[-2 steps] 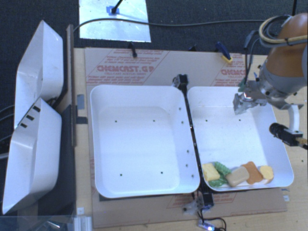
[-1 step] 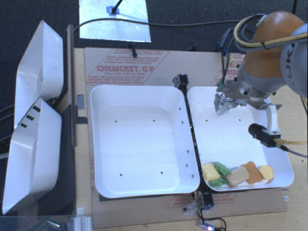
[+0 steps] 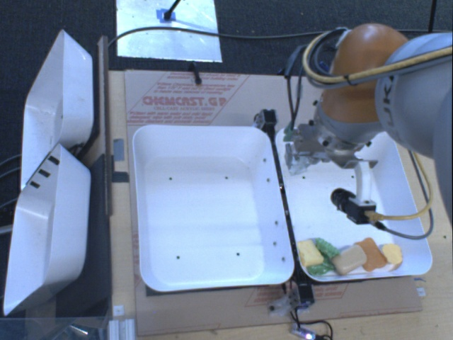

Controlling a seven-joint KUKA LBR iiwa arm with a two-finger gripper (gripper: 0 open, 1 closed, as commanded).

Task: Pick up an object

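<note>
- Camera view: two shallow white bins sit side by side on a sheet of printed cardboard (image 3: 187,99), which keeps them level and butted together along a dark divider running down the middle of the frame.
- The left bin (image 3: 152,211) fills the centre of the frame, its white floor showing a few small dark dots.
- The right bin (image 3: 417,257) holds every candidate for the pick, all crowded along its lower wall at the lower right of the frame, probably because they have slid or been pushed into that edge.
- From left to right there: a yellow block (image 3: 308,252), a green piece (image 3: 325,248) just beside it, a tan foam block (image 3: 349,259) touching an orange block (image 3: 371,253), and a second small yellow piece (image 3: 393,254) at the end.
- The arm's orange band and grey links reach in from the upper right, and the gripper (image 3: 296,154) hangs over the upper left part of the right bin, close to the divider.
- The gripper is well apart from the cluster of objects; nothing shows beneath it but bare bin floor.
- How wide it is set cannot be made out from this angle, since the wrist body hides it.
- A black cylinder (image 3: 345,201) on a bracket hangs below the wrist, between gripper and objects.
- My judgement: the pick is not yet made, and the arm needs to travel toward the lower edge of the frame.
</note>
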